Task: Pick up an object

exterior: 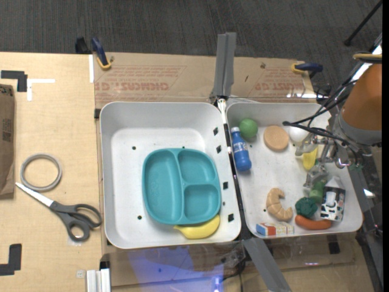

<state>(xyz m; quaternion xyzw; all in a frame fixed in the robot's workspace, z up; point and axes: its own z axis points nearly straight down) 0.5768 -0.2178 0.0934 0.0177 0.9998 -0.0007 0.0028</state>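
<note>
Over the right bin's (261,111) far side, the jaws (317,176) are hovering just above the broccoli (307,207), their opening impossible to tell.

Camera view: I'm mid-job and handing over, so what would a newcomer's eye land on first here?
First the teal tray, which takes up much of the left bin, with a banana poking out under its near edge. Next the clutter in the right bin: a blue bottle and green ball at the far left, a croissant nearer. The gripper hangs over that bin's right side.
</note>
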